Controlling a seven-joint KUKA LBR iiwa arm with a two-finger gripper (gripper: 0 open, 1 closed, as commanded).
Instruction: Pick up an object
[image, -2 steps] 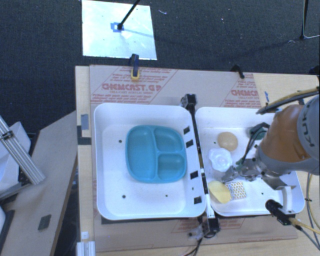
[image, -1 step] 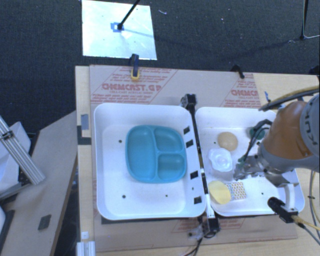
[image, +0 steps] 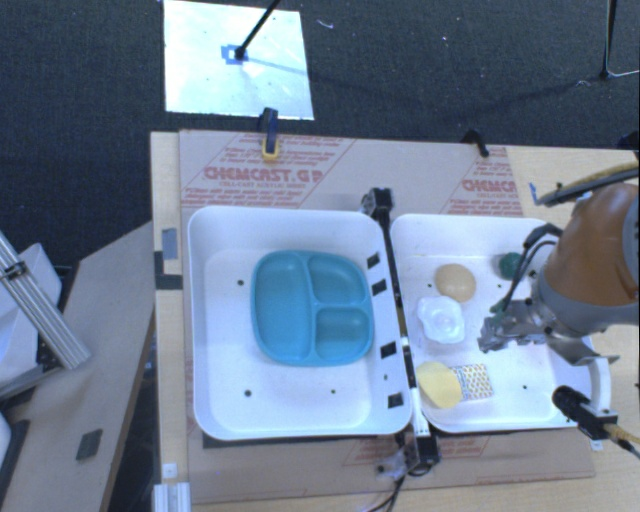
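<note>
The right bin (image: 520, 235) holds a tan round object (image: 455, 281), a white crumpled cup-like object (image: 441, 320), a yellow round piece (image: 438, 384) and a small patterned packet (image: 473, 380). A dark green object (image: 511, 265) lies near the bin's far right, partly hidden by the arm. My gripper (image: 497, 335) hangs low over the right bin, just right of the white object. Nothing shows between its fingers.
The left bin (image: 215, 300) holds a blue divided tray (image: 308, 307). A black clip strip (image: 392, 300) runs between the two bins. The arm's orange band (image: 600, 250) and grey wrist cover the right bin's right side.
</note>
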